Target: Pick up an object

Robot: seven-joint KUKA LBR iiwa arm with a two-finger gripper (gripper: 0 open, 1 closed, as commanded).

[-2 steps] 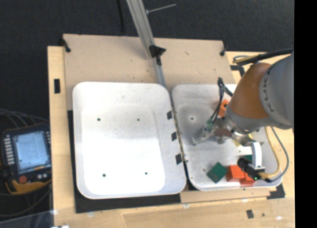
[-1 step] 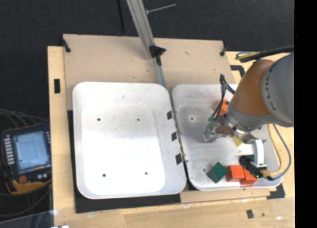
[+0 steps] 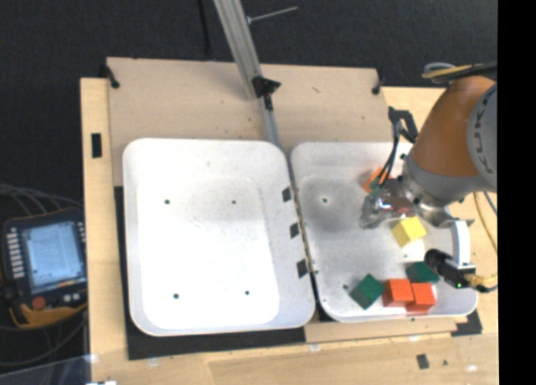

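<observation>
Screen [image 3: 52,251]: far left edge, lower half of the frame; a lit display in a dark housing, off the bench, with cables above it.

Bench [image 3: 96,207]: pale wood board filling the centre, against a dark floor.

Left bin [image 3: 205,233]: shallow, white, centre-left; a few small dark dots on its floor.

Pole [image 3: 239,32]: grey metal bar running from the top centre down and right to a black clamp at the bench's back, then on between the two bins.

Right bin [image 3: 331,216]: shallow, white, right of centre, touching the left bin along a seam with small black clips.

Dark green block [image 3: 366,290]: lower part of the right bin, tilted like a diamond, just left of the orange block.

Gripper [image 3: 374,212]: middle of the right bin, a metallic tip low over the bin floor, left of the yellow block and apart from it. Nothing shows between its fingers; whether they are spread or closed cannot be told.

Small orange item [image 3: 373,179]: just above the gripper, partly hidden by the arm; shape unclear.

Orange block [image 3: 399,291]: near the bin's lower edge, touching a second orange block [image 3: 422,295] on its right.

Yellow block [image 3: 409,231]: right part of the bin, below the wrist, lying free on the floor.

Green block [image 3: 421,272]: just above the orange pair, partly covered by a black fitting.

Arm [image 3: 452,136]: right edge, orange band over a grey wrist, reaching down-left into the right bin.
</observation>
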